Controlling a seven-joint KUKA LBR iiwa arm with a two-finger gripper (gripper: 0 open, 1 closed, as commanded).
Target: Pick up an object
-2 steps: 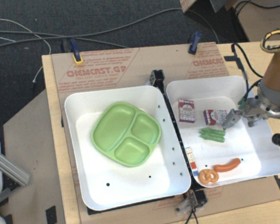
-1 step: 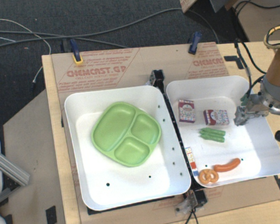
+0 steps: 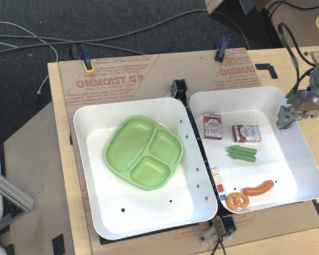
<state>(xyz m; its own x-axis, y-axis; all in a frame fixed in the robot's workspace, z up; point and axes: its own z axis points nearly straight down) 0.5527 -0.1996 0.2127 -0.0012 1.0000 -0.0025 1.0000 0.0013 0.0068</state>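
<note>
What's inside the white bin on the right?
The right bin holds two small red packets, green beans, a toy hot dog, a pretzel and a little card. Whatever lies beneath them is covered.

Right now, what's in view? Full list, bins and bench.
bins: 2, white, side by side on the bench
divided plate: 1, light green, left bin
small cartons: 2, dark red and white, right bin, far part
green beans: 1 bunch, green, right bin, middle
hot dog: 1, orange-red, right bin, near edge
pretzel: 1, tan, right bin, near-left corner
clamps: 2, blue, far edge of the board
gripper: 1, grey, over the right bin's right rim
</note>
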